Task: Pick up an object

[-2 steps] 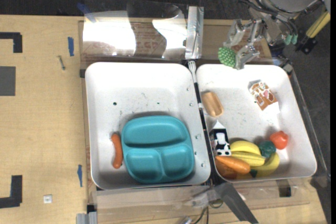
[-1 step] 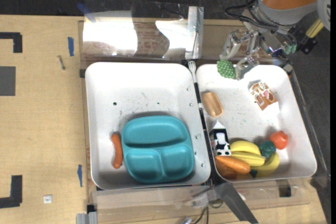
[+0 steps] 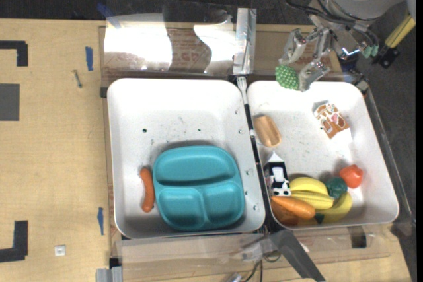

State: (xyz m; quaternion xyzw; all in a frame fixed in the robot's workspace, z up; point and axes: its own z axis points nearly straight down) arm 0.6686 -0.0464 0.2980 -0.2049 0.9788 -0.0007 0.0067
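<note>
Gripper (image 3: 299, 74) hangs over the far edge of the right bin (image 3: 380, 142), w/ a small green knobbly object (image 3: 286, 76) (broccoli-like toy, prob.) pinched betw. its two fingers; jaws closed down to about the width of that piece, nothing else in them. The green piece looks clear of the bin floor, up near the back rim, so I judge the pick as made and the lift underway. To do this step well: raise straight up, no sideways swing, since the grip seems to sit on one side of the piece and a lumpy shape can roll out of a narrow pinch. Hold squeeze steady, don't re-open to adjust. Watch the metal divider post (image 3: 244, 36) just to the gripper's left and the bin's back rim, both close enough to clip on a slanted path. Rest of right bin: wooden peg-like cylinder (image 3: 267, 130) near the middle wall, a patterned red-white item (image 3: 330, 117), then banana (image 3: 316, 191), carrot (image 3: 292, 207), tomato (image 3: 352, 176) and a black-white toy (image 3: 277, 178) bunched at the near end, all well apart from the gripper. Left bin (image 3: 132, 109) has a teal tray (image 3: 197, 188) w/ an orange sausage (image 3: 147, 189) just beside it.
</note>
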